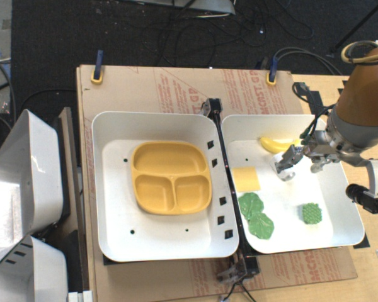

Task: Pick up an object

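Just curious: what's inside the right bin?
In the right bin: a banana, a yellow square, a green leaf and a small green piece. The gripper covers part of the floor.

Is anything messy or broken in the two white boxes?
Nothing looks broken or spilled. The yellow three-part plastic plate lies flat in the left white bin. The yellow banana-shaped toy, pale yellow square, green leafy toy and small green bumpy toy lie apart in the right white bin.

Bench (176,83) with two bins
Left bin (110,187) and right bin (340,222) sit touching, side by side, on its cardboard-covered top.
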{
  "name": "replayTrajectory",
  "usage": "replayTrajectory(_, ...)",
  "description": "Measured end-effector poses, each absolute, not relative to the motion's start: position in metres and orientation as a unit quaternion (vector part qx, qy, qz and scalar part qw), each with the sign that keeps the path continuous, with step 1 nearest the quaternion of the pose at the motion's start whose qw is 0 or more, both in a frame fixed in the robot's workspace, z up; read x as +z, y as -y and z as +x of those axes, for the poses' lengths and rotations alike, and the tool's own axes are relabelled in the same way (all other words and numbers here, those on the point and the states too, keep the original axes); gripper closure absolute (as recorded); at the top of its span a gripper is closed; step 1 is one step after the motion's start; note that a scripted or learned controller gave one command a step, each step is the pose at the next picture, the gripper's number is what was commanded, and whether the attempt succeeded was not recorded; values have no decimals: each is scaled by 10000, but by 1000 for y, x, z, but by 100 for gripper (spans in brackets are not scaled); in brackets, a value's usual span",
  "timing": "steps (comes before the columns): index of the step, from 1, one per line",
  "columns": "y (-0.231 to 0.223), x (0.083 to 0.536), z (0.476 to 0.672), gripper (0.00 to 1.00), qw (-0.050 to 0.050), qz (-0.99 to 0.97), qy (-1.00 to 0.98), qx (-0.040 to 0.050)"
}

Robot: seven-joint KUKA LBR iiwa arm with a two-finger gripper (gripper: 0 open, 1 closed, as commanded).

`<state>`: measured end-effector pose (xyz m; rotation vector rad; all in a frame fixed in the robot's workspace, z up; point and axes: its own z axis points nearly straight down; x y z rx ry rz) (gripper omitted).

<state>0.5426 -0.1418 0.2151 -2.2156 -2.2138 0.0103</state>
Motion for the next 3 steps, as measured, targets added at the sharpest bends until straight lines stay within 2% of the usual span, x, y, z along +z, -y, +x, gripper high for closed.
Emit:
replayTrajectory(1, 142, 220, 545, 0, 4, -7066, 7076, 1)
replayTrajectory(3, 134, 102, 530, 0, 33, -7079, 7063, 17)
